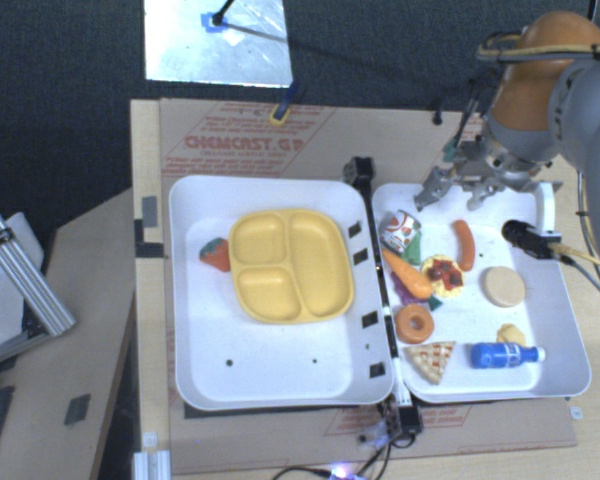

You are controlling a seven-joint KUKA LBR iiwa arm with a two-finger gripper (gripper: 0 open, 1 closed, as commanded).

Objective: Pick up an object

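My gripper point(452, 194) hangs over the far edge of the right bin point(560, 313), its fingers spread open with nothing between them. Just below it lie a small red and white carton point(400, 230) and a red sausage point(464, 243). Further toward the front are an orange carrot point(408, 274), a red and yellow toy food piece point(443, 272), a round tan bun point(503, 286), a donut point(415, 323), a pizza slice point(432, 360) and a blue bottle point(502, 354) lying on its side.
The left bin point(195, 358) holds a yellow divided plate point(288, 265) and a strawberry point(216, 254) at the plate's left. A black divider point(375, 268) runs between the bins. A small yellow piece point(511, 334) sits above the bottle.
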